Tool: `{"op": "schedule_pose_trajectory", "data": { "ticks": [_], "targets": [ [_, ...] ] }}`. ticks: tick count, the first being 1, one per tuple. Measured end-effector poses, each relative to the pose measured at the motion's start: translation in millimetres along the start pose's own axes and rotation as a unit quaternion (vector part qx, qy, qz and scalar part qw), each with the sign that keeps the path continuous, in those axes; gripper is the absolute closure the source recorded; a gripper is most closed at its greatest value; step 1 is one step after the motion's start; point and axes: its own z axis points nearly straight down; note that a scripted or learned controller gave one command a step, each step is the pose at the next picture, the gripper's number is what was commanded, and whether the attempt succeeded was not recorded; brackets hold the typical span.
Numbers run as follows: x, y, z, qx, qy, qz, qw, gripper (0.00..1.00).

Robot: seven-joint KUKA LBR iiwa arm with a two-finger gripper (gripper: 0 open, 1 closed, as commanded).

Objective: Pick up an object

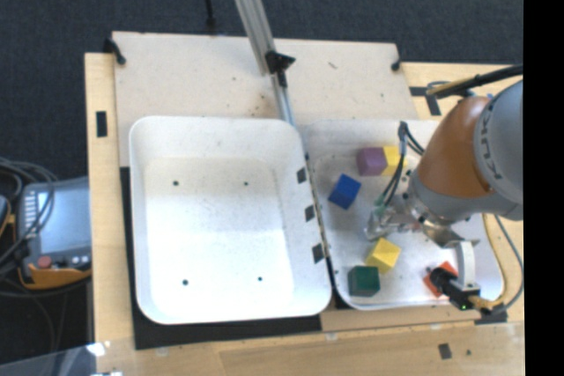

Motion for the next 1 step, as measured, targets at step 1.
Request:
{"op": "schedule_pose_trajectory", "data": {
  "ticks": [1],
  "targets": [
    [1.7,4.1,-43.7,0.0,0.0,-0.006,1.0,1.0]
  ]
}}
